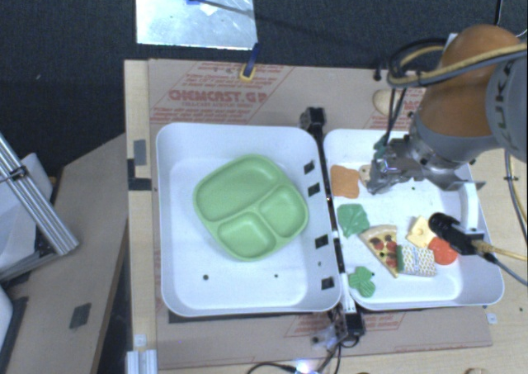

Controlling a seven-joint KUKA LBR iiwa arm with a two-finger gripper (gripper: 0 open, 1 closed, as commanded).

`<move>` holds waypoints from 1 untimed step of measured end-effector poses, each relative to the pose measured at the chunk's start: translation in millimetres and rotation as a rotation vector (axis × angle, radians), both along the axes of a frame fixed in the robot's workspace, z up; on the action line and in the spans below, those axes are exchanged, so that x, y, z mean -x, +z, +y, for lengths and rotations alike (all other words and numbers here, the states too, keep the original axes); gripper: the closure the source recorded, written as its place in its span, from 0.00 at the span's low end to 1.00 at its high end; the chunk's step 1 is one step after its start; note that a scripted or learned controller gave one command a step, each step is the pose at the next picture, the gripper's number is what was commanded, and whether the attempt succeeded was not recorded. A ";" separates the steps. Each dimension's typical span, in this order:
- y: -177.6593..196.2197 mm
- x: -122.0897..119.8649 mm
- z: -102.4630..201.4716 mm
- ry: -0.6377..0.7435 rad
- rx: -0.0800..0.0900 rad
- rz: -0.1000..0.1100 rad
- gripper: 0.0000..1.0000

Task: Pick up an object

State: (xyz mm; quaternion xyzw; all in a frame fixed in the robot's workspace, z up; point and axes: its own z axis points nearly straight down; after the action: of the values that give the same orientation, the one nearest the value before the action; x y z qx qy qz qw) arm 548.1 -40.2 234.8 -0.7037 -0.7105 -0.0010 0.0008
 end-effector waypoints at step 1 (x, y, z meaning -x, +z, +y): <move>-15.3 6.8 -6.2 -0.009 0.003 0.000 1.00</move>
State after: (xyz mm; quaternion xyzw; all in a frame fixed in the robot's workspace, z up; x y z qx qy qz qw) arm 541.2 -46.4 219.5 -0.7068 -0.7074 0.0000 -0.0001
